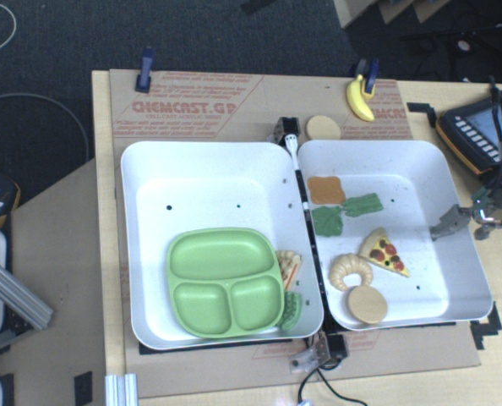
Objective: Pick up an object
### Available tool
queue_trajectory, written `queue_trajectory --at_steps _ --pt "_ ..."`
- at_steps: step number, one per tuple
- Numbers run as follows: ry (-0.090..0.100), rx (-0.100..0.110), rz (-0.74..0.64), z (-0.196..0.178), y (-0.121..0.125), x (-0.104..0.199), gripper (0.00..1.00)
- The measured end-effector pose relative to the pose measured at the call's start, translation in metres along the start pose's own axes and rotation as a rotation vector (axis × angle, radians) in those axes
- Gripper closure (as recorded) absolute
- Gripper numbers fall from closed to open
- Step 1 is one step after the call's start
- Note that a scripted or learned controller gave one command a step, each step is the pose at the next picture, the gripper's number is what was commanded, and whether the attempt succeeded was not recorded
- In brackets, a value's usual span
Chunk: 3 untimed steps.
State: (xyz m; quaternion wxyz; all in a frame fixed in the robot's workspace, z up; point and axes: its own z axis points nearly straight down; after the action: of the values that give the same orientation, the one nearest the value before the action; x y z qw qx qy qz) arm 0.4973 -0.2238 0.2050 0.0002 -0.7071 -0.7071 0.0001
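Toy food is what the task is after, and any one piece will do. Going from the left: the left bin (141, 252) bears a green divided plate (226, 279), with a small tan piece (288, 265) and a green bit (291, 309) tucked against its right edge. Across the divider, the right bin (420, 163) holds a brown toast slice (325, 189), a green leafy piece (346, 212), a croissant (350, 270), a pizza slice (384, 253) and a round cracker (368, 304). These look like light, stiff plastic, likely slick on their flat faces. The croissant, being thick and rounded, seems the easiest to pinch across its middle; the flat toast and cracker would need a grip on their edges. The gripper (450, 222) sits at the right wall of the right bin, well apart from the food; its fingers look spread a little, with nothing between them. A banana (360, 100) lies on the bench behind the bins
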Motion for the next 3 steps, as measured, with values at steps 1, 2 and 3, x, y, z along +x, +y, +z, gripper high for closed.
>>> queue_trajectory --at_steps 1,2,3 --pt "0.005 0.007 0.0 0.126 -0.02 0.029 0.0" --pt "-0.002 -0.003 0.002 0.11 -0.018 0.027 1.0" --pt "0.005 0.003 -0.006 0.121 -0.018 0.094 1.0"
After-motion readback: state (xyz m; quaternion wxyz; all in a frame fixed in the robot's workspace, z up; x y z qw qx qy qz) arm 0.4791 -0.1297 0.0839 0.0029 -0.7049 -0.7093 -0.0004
